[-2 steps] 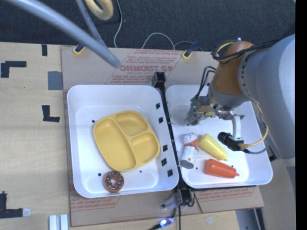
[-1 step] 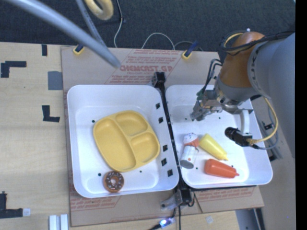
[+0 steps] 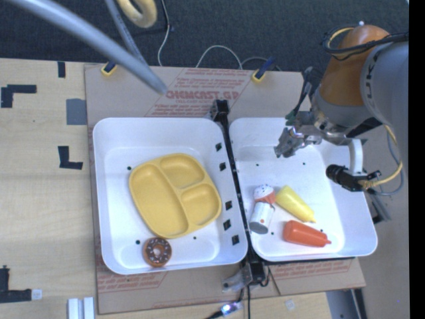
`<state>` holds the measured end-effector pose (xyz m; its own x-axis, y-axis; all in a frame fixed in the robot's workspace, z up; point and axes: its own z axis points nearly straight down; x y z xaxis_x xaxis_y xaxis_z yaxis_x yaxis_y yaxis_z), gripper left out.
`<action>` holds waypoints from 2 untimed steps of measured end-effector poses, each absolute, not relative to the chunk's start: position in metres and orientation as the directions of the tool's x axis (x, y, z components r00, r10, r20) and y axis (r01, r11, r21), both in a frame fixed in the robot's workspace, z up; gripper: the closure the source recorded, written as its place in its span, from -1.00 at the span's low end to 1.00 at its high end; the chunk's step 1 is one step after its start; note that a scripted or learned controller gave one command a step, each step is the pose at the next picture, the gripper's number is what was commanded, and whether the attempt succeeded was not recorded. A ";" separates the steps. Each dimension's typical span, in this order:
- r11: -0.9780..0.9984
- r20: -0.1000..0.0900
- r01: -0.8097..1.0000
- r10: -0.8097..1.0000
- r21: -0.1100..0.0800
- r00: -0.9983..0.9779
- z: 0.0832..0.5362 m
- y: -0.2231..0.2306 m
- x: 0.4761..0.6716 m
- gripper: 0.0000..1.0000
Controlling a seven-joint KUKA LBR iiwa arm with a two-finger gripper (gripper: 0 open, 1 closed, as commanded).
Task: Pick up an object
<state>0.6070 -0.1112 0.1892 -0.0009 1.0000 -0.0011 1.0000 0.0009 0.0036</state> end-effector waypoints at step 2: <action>0.007 0.002 1.000 1.000 -0.001 -0.007 0.249 -0.056 0.616 1.00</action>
